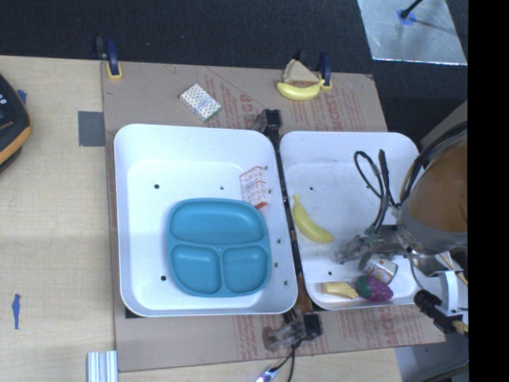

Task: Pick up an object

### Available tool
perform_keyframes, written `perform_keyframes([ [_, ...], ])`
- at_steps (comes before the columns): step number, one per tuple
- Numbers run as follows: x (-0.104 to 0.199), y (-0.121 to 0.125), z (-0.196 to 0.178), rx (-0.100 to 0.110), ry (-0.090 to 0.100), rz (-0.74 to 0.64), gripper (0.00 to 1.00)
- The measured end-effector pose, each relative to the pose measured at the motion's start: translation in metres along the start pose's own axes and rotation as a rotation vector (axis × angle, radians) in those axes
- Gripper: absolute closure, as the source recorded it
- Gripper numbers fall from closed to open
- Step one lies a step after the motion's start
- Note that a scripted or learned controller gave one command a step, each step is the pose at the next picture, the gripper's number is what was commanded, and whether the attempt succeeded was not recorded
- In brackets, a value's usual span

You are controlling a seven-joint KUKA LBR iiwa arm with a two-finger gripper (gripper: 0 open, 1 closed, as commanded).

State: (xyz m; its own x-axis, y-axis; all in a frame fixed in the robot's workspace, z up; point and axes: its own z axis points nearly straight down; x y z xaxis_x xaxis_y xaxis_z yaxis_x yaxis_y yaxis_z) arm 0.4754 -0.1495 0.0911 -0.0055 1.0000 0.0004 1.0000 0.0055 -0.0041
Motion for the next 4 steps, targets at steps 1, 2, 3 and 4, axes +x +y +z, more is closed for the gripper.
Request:
perform_keyframes([
  [1,-0.050,0.035,-0.001,-0.003,-0.001,0.003,0.00],
  [2,-0.038,0.132,-0.002,-0.003,0.000,0.001,0.00],
  [3,-0.027,0.030,0.000,0.000,0.000,0.001,0.00],
  [4,-0.062,0.096,-0.002,-0.003,-0.001,0.001,0.00],
])
